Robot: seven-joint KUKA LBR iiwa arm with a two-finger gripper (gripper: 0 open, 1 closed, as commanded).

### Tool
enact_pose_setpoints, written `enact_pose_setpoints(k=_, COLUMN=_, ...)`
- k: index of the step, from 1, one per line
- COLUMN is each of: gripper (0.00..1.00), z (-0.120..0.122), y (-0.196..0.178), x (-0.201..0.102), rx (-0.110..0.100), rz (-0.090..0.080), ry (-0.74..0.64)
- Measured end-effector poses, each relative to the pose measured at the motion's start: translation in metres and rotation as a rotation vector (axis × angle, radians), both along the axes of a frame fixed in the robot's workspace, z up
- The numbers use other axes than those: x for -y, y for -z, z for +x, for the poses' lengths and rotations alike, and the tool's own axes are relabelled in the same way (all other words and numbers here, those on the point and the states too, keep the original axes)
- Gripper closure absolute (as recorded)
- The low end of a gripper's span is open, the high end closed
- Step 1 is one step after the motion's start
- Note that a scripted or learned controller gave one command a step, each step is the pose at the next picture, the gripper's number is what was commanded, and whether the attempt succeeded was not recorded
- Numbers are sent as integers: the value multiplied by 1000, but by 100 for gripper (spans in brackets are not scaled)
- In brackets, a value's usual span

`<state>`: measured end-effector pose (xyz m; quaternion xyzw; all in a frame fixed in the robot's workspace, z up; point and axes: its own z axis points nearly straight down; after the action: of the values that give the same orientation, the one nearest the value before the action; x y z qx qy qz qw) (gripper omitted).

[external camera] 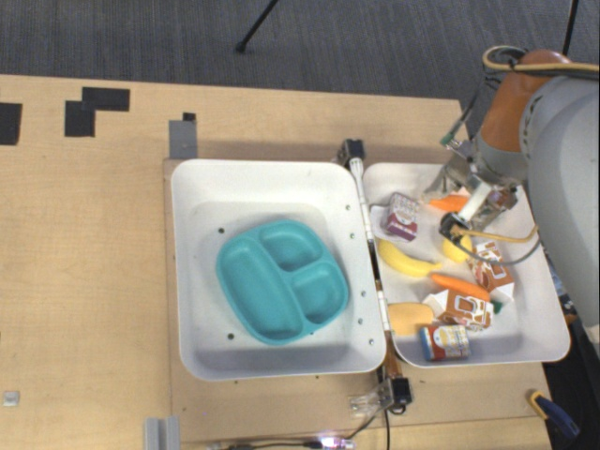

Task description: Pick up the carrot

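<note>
Carrot (459, 285) lay in the right-hand bin (527, 331), just past the banana (405, 259), against a small carton (466, 309). We logged the gripper (473, 202) over the bin's far end, beside another orange piece (448, 202). We could not tell whether it was spread or closed. A teal tray (281, 279) sat in the left-hand bin (206, 195).

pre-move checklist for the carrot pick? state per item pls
1. Carrot in plain view in the right bin: ok.
2. Carrot's top uncovered: ok.
3. Room around the carrot: not ok, cartons crowd its near side and right end.
4. Gripper above the carrot: not ok, it sits toward the bin's far side.
5. Orange piece beside the gripper is a second carrot: cannot tell.
6. Teal plate out of the way in the left bin: ok.
</note>
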<state>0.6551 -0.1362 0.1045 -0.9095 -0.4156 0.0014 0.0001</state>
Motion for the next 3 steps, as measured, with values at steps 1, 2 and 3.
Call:
enact_pose_setpoints(k=1, gripper=0, z=-9, y=21, x=26, rx=-5, rz=4, ry=100)
enact_pose_setpoints(k=2, gripper=100, z=-7, y=10, x=26, rx=0, rz=2, ry=95)
enact_pose_setpoints(k=3, gripper=0, z=-7, y=10, x=26, rx=0, rz=2, ry=95)
